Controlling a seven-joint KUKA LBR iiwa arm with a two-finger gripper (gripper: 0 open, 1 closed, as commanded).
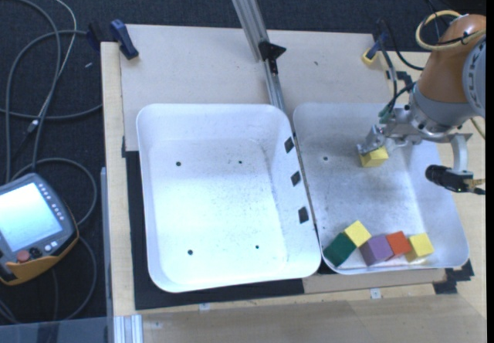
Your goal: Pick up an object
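Camera view looks down on two white bins. A small yellow cube [375, 156] sits at the tip of the gripper [373, 150], over the upper part of the right bin [432, 202], its top face pale and one corner tilted. The fingers are closed on it, one on each side. Along the near wall of that bin lie a green block [338, 249], a yellow block [357, 233], a purple block [377, 249], an orange block [397, 242] and another yellow block [421, 245], crowded together. The left bin [154, 125] lies beside it.

A pale wooden surface [201, 63] stood on dark carpet [46, 63], cables [38, 102] trailing far left of the jaws.
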